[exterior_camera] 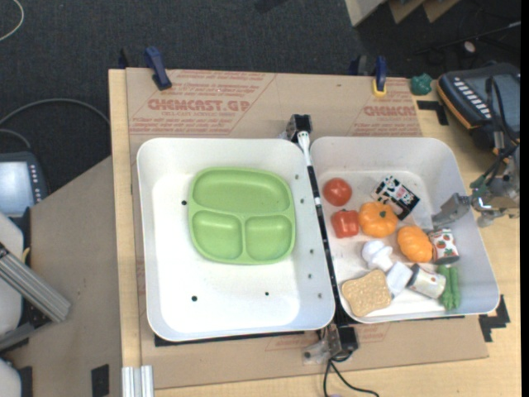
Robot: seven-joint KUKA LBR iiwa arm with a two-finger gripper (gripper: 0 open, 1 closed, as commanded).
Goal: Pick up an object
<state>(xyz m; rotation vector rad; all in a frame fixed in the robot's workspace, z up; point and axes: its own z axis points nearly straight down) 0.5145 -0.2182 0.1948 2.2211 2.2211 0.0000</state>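
Nothing lifted yet. Candidates heaped in the right bin point(430, 151), right of centre frame: tomato point(336, 191), pepper point(345, 222), pumpkin point(378, 218), cow-print box point(397, 194), orange point(414, 243), bread point(366, 293), carton point(427, 282).

Gripper point(452, 209) hanging at the bin's right side, just above and right of the orange, near the cow-print box. Open or clenched: impossible to tell from here; nothing seen in its grasp.

Likely step: choosing a target and descending. Best to favour a piece with bare floor around it. Tomato, at the upper left of the heap, looks the most separate; cow-print box also has white floor above it. Orange sits closest but is crowded by the pumpkin on one side and a small red-and-white pack point(444, 246) on the other, so probably prone to nudging neighbours. Better to come straight down, centred, then close and lift vertically.

Open room: upper part of the right bin bare, good for approach. Lower right corner packed tight against the wall; worth avoiding. Dividing rim between bins near the tomato and pepper, so little clearance on that side. Left bin point(165, 246) carrying a green tray point(241, 215), wide bare floor below it.
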